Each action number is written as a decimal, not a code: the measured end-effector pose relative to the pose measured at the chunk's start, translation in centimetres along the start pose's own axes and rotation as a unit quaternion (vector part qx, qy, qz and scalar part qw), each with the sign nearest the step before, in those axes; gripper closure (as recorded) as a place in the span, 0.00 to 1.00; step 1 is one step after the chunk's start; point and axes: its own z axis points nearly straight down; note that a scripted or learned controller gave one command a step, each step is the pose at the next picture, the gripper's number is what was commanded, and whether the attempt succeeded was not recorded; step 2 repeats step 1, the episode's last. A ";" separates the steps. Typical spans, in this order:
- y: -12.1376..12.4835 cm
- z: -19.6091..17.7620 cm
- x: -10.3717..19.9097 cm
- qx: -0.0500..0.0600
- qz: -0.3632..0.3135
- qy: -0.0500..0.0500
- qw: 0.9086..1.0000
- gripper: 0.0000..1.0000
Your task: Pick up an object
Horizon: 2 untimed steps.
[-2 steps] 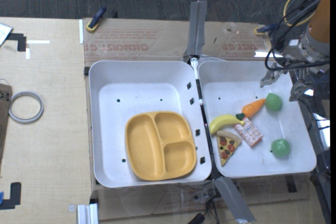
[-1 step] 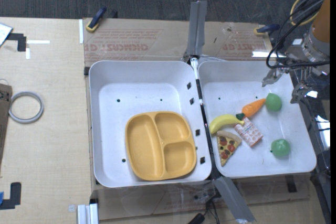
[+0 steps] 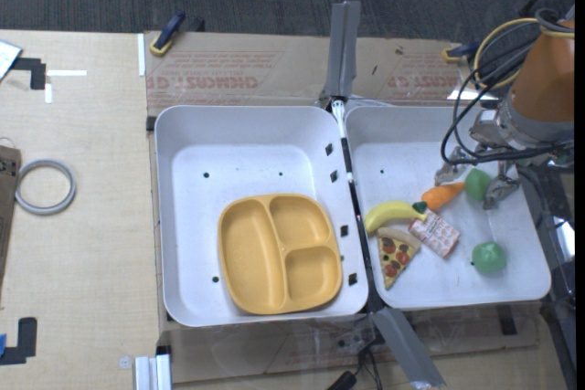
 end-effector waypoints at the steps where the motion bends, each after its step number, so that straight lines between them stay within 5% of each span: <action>1: -3.5 -9.8 -2.1 0.002 -0.004 0.000 1.000 0.00; 2: -3.5 -9.8 -2.1 0.002 -0.004 0.000 1.000 0.00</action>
